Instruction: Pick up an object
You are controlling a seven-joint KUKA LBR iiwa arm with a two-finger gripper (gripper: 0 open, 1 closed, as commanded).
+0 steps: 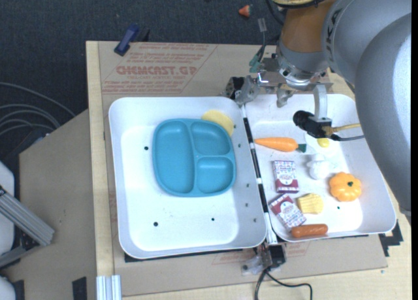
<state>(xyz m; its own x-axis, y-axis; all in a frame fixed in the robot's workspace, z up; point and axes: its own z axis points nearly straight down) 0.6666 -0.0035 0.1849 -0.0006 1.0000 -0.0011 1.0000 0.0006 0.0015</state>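
Observation:
My gripper (292,89) hangs over the back edge of the right bin (373,208), under the orange band of the arm. Nothing shows in its grasp. Just in front of it lies an orange carrot (277,142) with a green tip. Further forward sit a small white piece (318,167), two red-and-white cartons (285,176) (287,212), a ridged yellow piece (310,204), an orange pumpkin (345,186) and a red sausage (308,230).
The left bin (130,220) holds a blue divided tray (193,156) with a pale yellow item (219,120) at its back edge. A ridge (255,168) separates the two bins. A blue object (127,40) lies off the bench at the back left.

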